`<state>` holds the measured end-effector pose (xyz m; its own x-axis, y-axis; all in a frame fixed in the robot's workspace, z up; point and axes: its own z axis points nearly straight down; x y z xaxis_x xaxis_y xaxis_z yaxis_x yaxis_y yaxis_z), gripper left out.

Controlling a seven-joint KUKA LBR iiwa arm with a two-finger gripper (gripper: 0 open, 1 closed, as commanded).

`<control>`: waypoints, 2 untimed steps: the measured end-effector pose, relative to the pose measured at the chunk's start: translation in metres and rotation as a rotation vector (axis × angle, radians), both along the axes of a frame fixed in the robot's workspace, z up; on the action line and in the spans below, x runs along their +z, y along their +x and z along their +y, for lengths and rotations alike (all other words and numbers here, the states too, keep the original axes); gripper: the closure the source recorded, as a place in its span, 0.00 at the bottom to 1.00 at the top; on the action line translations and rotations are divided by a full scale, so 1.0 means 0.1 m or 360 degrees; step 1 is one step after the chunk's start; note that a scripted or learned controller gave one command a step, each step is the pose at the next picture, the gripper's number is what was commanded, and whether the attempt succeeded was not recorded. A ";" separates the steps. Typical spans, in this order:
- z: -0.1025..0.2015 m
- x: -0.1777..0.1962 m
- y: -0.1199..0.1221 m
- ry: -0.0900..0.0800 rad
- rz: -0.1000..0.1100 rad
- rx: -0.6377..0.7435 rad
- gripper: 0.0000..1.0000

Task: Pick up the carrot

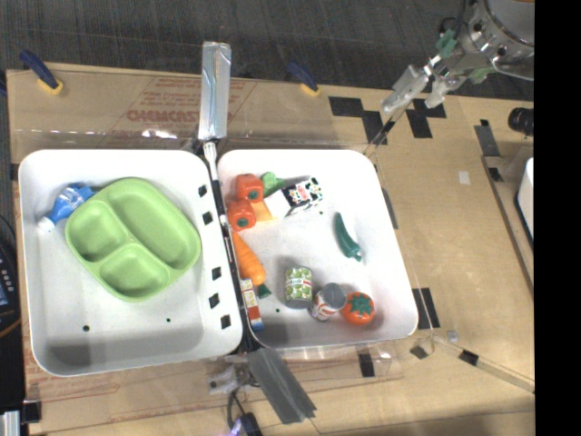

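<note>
Camera view shows the carrot [249, 260] lying in the right bin [386, 234], hard against its left wall beside the divider [221, 243], long axis running along that wall, green tip toward the near end. Just above it sit two orange pieces [243, 202]; a small can [298, 285] lies near its lower right, with a tomato [359, 308] and a green pepper [347, 235] further off. The left bin [45, 334] holds a green tray [132, 238]. The gripper [410, 94] hangs above the bench beyond the right bin's far corner, well apart from the carrot; whether it is open or closed cannot be told, and nothing is seen held in it. Judgement: the carrot looks like a light, rigid plastic toy with a smooth, tapered body, so it may slip toward the thin end under a squeeze. Recommended hold is across the thicker orange midsection, jaws closing along the wall's direction. Risk: the wall leaves little room for a finger on that side.
</note>
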<state>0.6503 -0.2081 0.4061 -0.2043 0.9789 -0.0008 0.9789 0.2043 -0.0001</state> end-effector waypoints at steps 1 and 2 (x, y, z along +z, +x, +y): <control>0.01 -1.75 -0.08 0.0004 0.0006 0.0430 0.00; 0.74 -2.99 0.04 -0.0004 -0.0007 0.0582 0.00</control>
<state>0.6545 -0.1339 0.1075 -0.5410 0.8410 -0.0049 0.8410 0.5410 0.0029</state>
